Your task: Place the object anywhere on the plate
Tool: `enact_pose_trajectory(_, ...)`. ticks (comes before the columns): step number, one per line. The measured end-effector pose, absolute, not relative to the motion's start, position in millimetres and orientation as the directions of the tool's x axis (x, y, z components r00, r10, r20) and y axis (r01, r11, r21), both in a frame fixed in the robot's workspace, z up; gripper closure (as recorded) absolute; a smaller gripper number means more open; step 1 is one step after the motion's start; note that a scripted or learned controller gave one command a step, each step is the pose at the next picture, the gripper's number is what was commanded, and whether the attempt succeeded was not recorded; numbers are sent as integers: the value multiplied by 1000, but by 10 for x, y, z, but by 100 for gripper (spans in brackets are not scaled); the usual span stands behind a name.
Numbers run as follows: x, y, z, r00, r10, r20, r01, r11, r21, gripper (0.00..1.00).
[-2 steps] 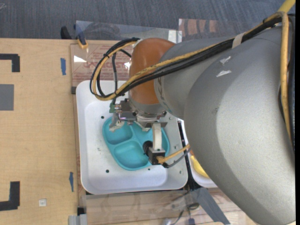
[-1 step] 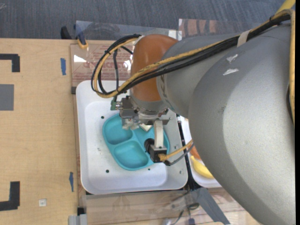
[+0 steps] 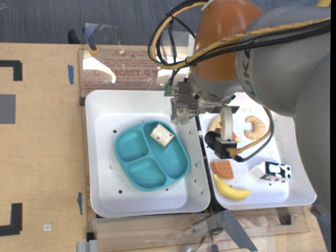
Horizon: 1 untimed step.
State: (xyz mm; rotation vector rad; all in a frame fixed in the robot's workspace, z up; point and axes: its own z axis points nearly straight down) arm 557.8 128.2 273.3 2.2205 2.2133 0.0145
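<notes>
Below, tan bench (image 3: 37,156), two white bins (image 3: 100,140), blue carpet (image 3: 79,4), tool (image 3: 181,112) grip indiscernible.

The arm (image 3: 273,51) hides part of the right bin (image 3: 294,193) and a pale ring-shaped item (image 3: 214,124).

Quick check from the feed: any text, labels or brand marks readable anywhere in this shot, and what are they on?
Clear sheet behind the left bin: faint reddish lettering, too blurred and glare-washed to read.
Black-and-white object in the right bin: dark markings, not legible as text.
Small white item on the teal plate: no readable print.
Nothing else carries text.
</notes>
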Motion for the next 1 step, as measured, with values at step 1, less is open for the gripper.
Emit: enact_pose_trajectory(1,5555,1303,2673,-1,1000,-1,1000,1,-1,0)
